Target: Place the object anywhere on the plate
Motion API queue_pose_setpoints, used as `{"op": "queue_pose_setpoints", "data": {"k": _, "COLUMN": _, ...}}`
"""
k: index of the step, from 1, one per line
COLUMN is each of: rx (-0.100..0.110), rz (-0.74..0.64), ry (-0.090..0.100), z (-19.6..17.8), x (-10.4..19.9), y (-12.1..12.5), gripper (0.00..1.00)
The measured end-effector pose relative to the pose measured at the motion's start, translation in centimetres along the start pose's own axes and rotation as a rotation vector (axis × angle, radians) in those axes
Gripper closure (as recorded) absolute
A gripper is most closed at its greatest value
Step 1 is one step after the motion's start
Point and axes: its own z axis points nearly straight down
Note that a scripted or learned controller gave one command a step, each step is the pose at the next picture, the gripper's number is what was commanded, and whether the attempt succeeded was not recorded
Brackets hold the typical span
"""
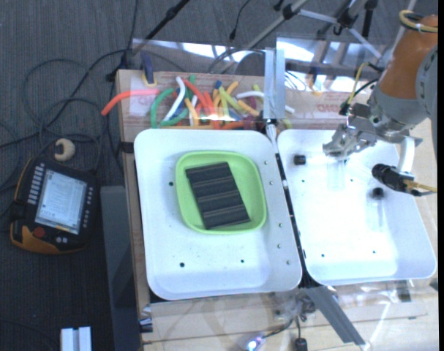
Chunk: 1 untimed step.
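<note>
We see a dark ribbed slab [218, 194] lying flat on the square green plate [183, 178] in the left bin [207, 276]. Right of the plate, over the right bin [368, 258], the gripper [344, 146] hangs from the bent arm [408, 64]; its fingers' spread we cannot tell.

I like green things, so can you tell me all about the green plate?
The green plate is a squarish dish with rounded corners and a raised rim, and it looks like plastic. It lies flat near the middle of the left white bin. A dark ridged block lies on it, turned a little askew and covering most of its middle.
</note>
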Motion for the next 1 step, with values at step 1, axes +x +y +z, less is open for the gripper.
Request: {"op": "queue_pose_setpoints", "data": {"k": 1, "rx": 0.000, "rz": 0.000, "ry": 0.000, "z": -0.01, "x": 0.01, "y": 0.01, "gripper": 0.00}}
